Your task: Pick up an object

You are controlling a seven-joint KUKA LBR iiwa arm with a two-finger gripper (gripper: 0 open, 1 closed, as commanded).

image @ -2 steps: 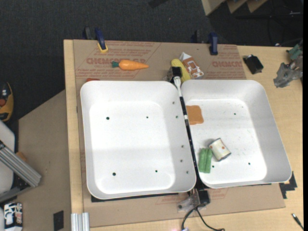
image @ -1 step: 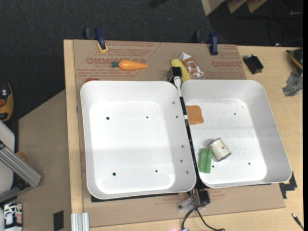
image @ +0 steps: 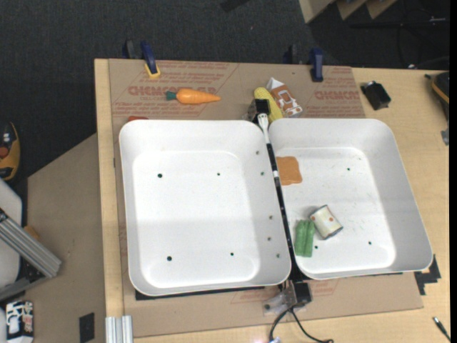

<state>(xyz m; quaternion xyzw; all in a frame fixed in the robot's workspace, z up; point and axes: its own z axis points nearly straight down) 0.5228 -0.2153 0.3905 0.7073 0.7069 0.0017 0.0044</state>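
Nothing is lifted yet: the small white can point(image: 327, 222) lies on its side in the right bin point(image: 400, 191), touching the green block point(image: 305, 238) near the front, with the orange square point(image: 288, 170) further back by the divider. My gripper's state I cannot tell, so the reach, the grasp and the lift all remain to do.

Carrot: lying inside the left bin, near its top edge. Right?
Not quite. The camera view shows the carrot lying on the board outside the left bin, beyond its top edge.
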